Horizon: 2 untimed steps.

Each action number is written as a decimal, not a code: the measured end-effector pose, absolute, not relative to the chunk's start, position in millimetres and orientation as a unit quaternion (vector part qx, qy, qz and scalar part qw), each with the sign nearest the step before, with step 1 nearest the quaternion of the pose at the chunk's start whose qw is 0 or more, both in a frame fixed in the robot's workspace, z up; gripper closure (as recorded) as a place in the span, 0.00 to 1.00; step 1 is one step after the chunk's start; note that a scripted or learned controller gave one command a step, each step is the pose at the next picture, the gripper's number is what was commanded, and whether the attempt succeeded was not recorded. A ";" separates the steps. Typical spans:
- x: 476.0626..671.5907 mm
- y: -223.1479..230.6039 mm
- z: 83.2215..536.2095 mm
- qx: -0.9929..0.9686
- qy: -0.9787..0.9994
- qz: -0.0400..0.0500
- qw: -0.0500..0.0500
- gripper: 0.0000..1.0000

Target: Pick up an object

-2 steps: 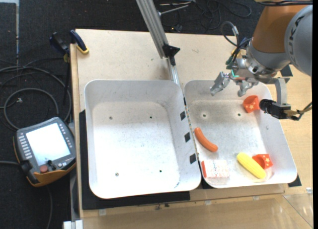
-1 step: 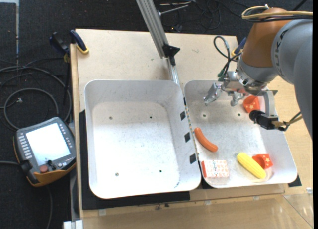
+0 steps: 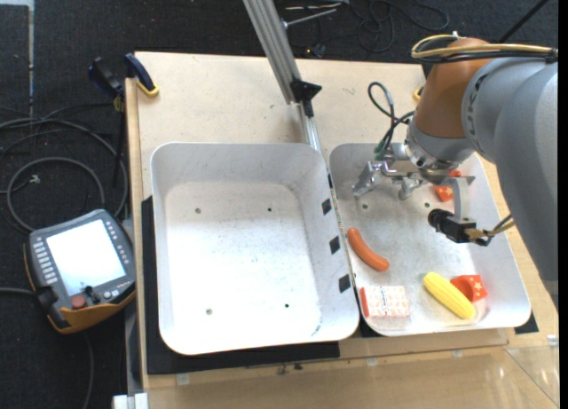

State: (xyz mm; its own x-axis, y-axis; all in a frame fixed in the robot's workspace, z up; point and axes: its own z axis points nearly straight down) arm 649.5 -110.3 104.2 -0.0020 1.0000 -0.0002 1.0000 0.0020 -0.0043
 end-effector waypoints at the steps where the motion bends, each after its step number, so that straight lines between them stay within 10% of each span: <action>1: 649.5 -109.9 94.8 -0.707 -0.707 0.001 0.000 0.00; 2: 650.3 -109.7 106.0 -0.707 -0.707 0.000 -0.001 1.00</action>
State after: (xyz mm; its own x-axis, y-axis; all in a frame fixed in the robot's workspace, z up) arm 650.3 -109.7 106.0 -0.0001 1.0000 -0.0008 1.0000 0.0001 0.0014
